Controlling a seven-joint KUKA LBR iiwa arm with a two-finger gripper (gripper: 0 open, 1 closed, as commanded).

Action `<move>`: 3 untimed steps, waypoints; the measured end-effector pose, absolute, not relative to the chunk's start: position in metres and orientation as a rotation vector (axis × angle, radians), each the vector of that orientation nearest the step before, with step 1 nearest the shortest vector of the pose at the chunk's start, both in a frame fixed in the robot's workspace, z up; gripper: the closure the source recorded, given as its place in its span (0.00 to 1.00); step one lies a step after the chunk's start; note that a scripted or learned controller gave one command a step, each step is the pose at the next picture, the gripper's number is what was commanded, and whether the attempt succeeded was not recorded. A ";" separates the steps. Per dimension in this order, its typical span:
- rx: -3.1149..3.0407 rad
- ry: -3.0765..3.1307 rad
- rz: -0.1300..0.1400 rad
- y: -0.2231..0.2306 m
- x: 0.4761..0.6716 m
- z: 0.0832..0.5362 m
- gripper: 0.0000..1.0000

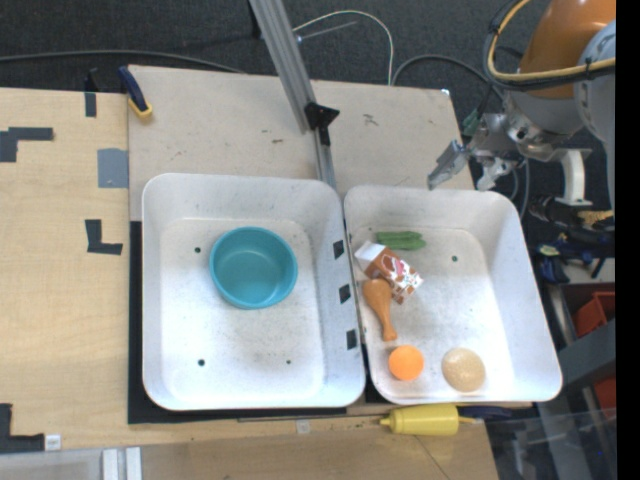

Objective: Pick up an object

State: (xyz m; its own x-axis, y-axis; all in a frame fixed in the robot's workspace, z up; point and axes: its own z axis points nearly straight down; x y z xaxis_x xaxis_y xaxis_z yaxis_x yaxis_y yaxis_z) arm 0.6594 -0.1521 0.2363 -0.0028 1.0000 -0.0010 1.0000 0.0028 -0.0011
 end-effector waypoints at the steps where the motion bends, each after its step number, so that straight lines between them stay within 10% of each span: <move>1: -2.219 -2.224 0.003 -0.152 0.659 0.236 0.00; 3: -2.215 -2.220 0.010 -0.152 0.640 0.115 0.00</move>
